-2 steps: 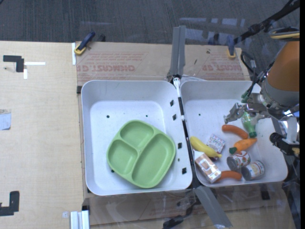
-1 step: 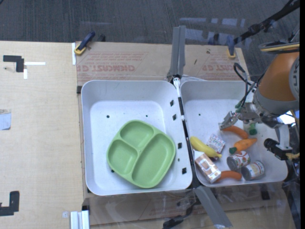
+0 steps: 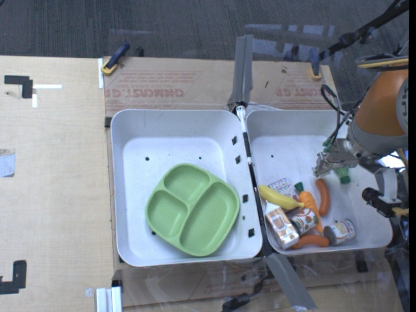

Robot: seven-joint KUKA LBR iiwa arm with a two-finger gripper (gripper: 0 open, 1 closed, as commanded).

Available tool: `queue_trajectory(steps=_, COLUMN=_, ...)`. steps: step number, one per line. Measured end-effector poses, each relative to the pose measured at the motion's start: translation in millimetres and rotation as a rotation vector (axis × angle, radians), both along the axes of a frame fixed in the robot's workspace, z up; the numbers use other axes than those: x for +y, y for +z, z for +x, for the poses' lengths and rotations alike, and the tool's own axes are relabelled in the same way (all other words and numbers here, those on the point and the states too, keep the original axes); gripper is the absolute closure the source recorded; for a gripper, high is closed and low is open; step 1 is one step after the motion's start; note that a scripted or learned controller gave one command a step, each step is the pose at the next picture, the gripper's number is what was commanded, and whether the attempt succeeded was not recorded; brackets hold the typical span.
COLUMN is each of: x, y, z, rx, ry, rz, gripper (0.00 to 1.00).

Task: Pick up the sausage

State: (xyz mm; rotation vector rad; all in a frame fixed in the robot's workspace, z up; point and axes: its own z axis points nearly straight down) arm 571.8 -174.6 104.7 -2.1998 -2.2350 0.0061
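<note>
So the sausage (image 3: 323, 196) is sitting in the right bin (image 3: 370, 239), towards its right half, an orange-red link lying on the bin floor with its long axis running roughly up and down the view, maybe tipped a touch. The gripper (image 3: 333, 163) hangs just above its upper end, close but not on it, so the target is basically straight below and slightly towards the near wall from the fingertips. I honestly can't tell how wide the jaws stand from this angle, too small and cluttered, and nothing shows between them.

My read: the approach is lined up but the grab isn't made yet. Since the sausage runs lengthwise away from the tool, the jaws would want to close across its narrow width, near the middle.

Crowding is the catch: a banana (image 3: 278, 196), a carrot (image 3: 307, 202), a small can (image 3: 340, 230) and a carton (image 3: 281, 228) sit just left and below. The green divided plate (image 3: 193, 209) is off in the left bin (image 3: 130, 174).
</note>
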Motion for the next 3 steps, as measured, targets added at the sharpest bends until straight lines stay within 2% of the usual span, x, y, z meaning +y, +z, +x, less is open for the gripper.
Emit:
queue_trajectory(steps=1, x=51, y=112, z=-5, rx=-0.003, ry=0.188, rz=0.0, gripper=1.0)
queue_trajectory(steps=2, x=51, y=112, z=-5, rx=-0.002, ry=0.188, rz=0.0, gripper=0.0)
queue_trajectory(steps=3, x=4, y=-2, z=-21, rx=-0.012, ry=0.17, rz=-0.002, gripper=0.0)
